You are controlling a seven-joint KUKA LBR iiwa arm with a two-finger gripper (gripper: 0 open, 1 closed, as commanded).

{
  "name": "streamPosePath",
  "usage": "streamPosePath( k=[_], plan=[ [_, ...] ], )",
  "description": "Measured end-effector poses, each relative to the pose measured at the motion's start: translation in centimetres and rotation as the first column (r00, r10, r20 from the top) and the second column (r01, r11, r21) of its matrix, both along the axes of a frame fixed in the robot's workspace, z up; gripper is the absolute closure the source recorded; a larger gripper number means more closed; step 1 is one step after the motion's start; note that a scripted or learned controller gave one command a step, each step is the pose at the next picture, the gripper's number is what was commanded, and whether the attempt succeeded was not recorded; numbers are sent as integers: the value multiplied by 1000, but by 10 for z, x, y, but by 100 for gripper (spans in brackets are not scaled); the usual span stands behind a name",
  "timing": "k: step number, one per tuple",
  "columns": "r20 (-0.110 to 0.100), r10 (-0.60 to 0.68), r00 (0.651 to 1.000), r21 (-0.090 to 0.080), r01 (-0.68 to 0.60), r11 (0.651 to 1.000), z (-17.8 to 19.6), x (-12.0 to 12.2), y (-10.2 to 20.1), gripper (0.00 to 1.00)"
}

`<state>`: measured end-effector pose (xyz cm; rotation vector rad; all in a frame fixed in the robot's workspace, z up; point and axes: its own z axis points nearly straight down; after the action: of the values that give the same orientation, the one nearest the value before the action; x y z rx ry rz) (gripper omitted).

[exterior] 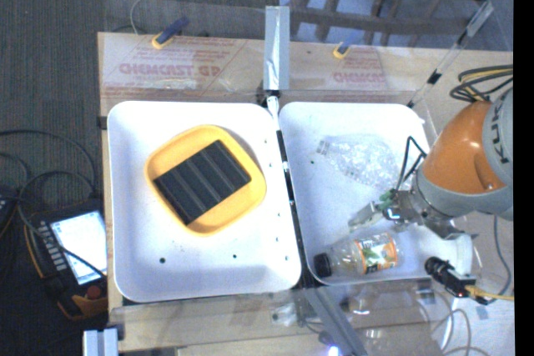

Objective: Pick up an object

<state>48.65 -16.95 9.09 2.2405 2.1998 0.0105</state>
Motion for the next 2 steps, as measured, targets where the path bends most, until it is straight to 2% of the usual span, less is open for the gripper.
streamPosePath(
  k=[1, 2],
  plan=[
    [9, -4, 1000, -8, 4, 1000, 0, 69, -30, 0],
    [-4, -114, 994, -8, 114, 994, -2, 169, -25, 0]
  ],
)
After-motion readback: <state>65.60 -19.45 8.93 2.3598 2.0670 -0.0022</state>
